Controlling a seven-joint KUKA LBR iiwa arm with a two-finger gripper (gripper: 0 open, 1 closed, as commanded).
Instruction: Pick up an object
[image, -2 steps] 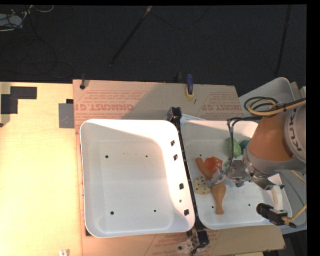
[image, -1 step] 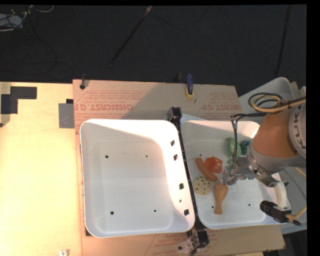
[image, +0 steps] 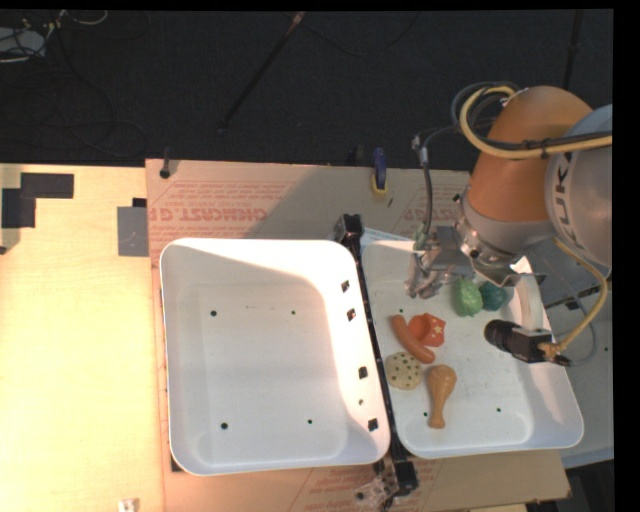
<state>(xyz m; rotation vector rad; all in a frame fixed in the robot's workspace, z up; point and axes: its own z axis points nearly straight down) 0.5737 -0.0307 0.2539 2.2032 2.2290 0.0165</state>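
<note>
My gripper (image: 425, 283) hangs over the far part of the right bin (image: 500, 440), with nothing visible between its metal fingers. Just right of it lie a green lump (image: 468, 297) and a teal piece (image: 494, 297). In front of the gripper sit a red piece with a yellow star (image: 431, 327) and an orange sausage shape (image: 411, 339). Nearer the front lie a round speckled cookie (image: 404, 371) and a tan drumstick shape (image: 438, 392).
The left bin (image: 200, 440) sits beside the right one, joined by a black-clipped divider (image: 362, 330). Both rest on a brown cardboard sheet (image: 250, 205). A pale wooden bench top (image: 70, 350) extends to the left.
</note>
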